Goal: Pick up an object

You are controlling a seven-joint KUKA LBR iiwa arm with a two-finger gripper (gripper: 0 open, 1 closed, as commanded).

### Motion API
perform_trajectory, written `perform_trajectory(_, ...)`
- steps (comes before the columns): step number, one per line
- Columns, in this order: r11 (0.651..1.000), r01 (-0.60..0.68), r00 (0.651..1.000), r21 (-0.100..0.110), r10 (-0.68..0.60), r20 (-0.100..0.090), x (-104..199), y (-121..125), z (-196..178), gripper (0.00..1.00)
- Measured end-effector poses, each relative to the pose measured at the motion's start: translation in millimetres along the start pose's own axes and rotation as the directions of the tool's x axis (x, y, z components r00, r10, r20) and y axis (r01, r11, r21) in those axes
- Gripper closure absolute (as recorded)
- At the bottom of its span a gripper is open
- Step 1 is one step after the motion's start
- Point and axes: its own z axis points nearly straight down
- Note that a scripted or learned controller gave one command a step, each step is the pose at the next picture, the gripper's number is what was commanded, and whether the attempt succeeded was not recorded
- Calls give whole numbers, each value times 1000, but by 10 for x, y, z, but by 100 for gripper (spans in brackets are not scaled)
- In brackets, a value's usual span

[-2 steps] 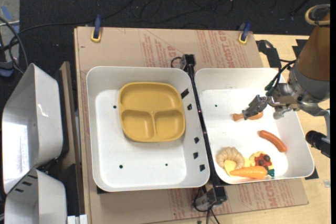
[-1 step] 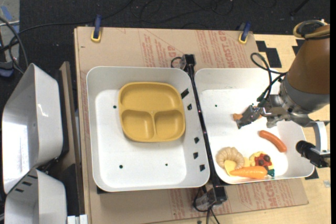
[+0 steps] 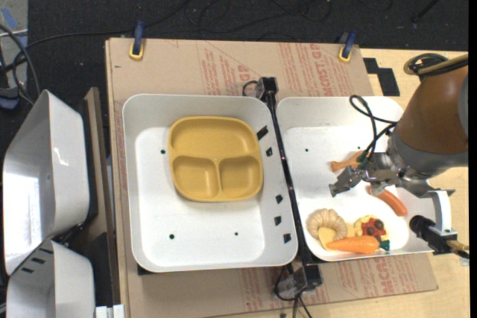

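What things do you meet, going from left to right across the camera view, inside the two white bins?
Yellow plastic divided plate → beige ridged toy croissant → long orange toy carrot → small red toy sausage.

Lit evenly from overhead, fairly bright across the bench (image 3: 223,59). Whites of both bins (image 3: 149,234) near clipping, little surface detail left there. Soft, short shadows under the yellow tray (image 3: 216,158) and the arm (image 3: 440,123). Dark floor at top crushed almost to black. Slight softness overall, mild compression noise. Arm edges a touch blurred. No obvious edge distortion.
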Motion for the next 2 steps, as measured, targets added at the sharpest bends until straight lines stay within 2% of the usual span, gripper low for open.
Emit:
perform_trajectory(1,1000,0,1000,2,0,-1,-26,-39,634,0)
perform_trajectory(2,1000,-1,1000,-4,1,0,-24,-24,499,100)
